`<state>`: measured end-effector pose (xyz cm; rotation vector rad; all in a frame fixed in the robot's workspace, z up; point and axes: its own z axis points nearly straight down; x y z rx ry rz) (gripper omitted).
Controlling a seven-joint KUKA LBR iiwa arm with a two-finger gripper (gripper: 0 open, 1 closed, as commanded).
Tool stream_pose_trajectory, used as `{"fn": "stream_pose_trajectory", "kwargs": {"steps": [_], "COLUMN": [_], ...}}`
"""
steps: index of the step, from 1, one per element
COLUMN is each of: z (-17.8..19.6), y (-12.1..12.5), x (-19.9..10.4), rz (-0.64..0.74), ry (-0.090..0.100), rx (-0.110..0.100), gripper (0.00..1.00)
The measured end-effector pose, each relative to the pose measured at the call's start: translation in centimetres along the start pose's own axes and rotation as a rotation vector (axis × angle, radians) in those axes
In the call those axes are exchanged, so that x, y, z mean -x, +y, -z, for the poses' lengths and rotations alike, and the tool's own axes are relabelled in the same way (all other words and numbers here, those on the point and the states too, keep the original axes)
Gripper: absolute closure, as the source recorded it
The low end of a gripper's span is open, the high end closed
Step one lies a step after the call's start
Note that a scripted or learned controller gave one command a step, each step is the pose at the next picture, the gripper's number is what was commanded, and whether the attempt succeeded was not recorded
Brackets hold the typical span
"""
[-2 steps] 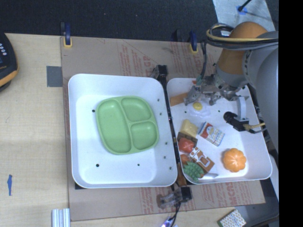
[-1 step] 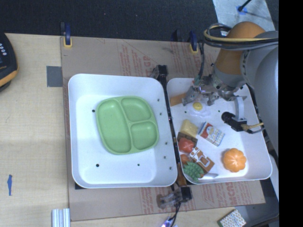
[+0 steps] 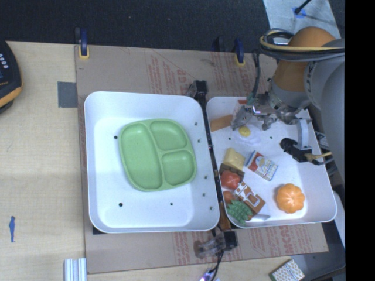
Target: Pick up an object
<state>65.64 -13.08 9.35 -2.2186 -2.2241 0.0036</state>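
Claw [image 3: 253, 117]: low at the right bin's [image 3: 319, 215] far end; you cannot tell its grip state.
Nearest object: small yellow piece [image 3: 244, 132], just beside the claw, on its near side.
Your move: short drop toward it.

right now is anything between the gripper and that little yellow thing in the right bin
Nothing visible. The gripper hangs just above the small yellow piece in the right bin, with bare bin floor between them.
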Motion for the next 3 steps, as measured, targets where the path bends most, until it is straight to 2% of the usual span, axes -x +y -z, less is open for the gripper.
{"fn": "stream_pose_trajectory", "kwargs": {"steps": [1,3], "z": [-0.15,-0.14], "y": [-0.02,-0.02], "x": [-1.44,-1.47], "rz": [0.003,0.002], "ry": [0.001,0.002], "rx": [-0.003,-0.003], "gripper": [0.0,0.0]}}
